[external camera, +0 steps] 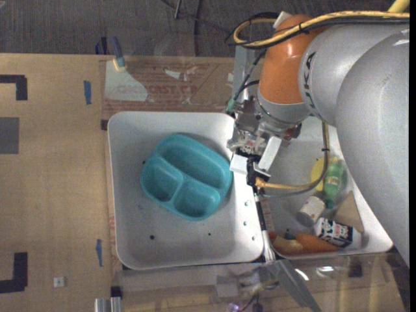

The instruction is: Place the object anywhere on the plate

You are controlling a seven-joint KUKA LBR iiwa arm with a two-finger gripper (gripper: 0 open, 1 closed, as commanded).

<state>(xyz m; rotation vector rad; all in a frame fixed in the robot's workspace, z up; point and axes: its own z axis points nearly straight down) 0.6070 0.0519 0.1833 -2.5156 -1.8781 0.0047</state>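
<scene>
A teal plate [187, 175] with three compartments lies in the left white bin [130, 194], a little right of its middle. My gripper [246, 153] hangs over the divide between the two bins, just right of the plate's right rim, under the orange wrist band. It is seen from above and its tips are hidden. In the right bin [374, 236] lie a yellow-green bottle [330, 177], a small white cylinder [311, 209], an orange carrot-like piece [312, 242] and a black-and-white carton [338, 230].
The big grey arm covers most of the right bin. A yellow hose loops from the wrist down over that bin. Brown cardboard with blue tape marks spreads left of and behind the bins.
</scene>
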